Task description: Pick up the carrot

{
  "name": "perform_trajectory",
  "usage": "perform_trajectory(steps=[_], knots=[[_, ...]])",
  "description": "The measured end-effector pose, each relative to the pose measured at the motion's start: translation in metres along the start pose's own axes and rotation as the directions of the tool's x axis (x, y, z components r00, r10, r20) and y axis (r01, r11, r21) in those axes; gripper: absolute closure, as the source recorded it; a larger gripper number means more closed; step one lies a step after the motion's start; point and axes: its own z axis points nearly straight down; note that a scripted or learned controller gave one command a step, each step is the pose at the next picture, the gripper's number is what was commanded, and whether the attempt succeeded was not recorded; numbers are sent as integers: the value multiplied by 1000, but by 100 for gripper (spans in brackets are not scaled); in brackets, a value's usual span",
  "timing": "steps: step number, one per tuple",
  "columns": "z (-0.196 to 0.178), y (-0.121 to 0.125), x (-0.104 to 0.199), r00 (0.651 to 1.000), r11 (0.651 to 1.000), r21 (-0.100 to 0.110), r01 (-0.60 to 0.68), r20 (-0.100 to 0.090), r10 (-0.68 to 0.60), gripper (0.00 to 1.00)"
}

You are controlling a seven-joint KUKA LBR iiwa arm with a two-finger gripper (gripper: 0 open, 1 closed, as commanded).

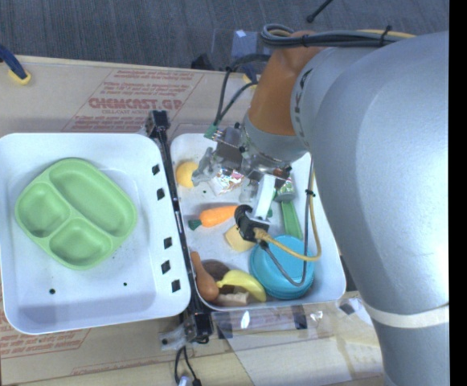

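Note:
The carrot (pixel 218 215) is orange with a green stub at its left end. It lies flat in the middle of the right bin (pixel 326 252). My gripper (pixel 230 185) hangs over the upper half of that bin, just above and slightly behind the carrot. Its grey body and the orange-banded wrist cover the back of the bin. From this angle I cannot make out whether anything is in its grasp, and the carrot appears to rest on the bin floor.
The right bin also holds a yellow lemon (pixel 185 174), a cheese wedge (pixel 235 239), a blue bowl (pixel 282 268), a banana (pixel 242 283), a brown piece (pixel 214 270) and a green item (pixel 290 215). A green divided plate (pixel 74 211) lies in the left bin (pixel 24 304).

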Motion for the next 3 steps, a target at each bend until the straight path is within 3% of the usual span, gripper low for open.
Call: perform_trajectory(steps=[1,2,3], knots=[[63,-21,-85,979,979,5,-202,1,202,0],[113,22,-62,970,970,-7,-245,-9,245,0],[118,-43,-81,990,990,6,-142,-8,142,0]])
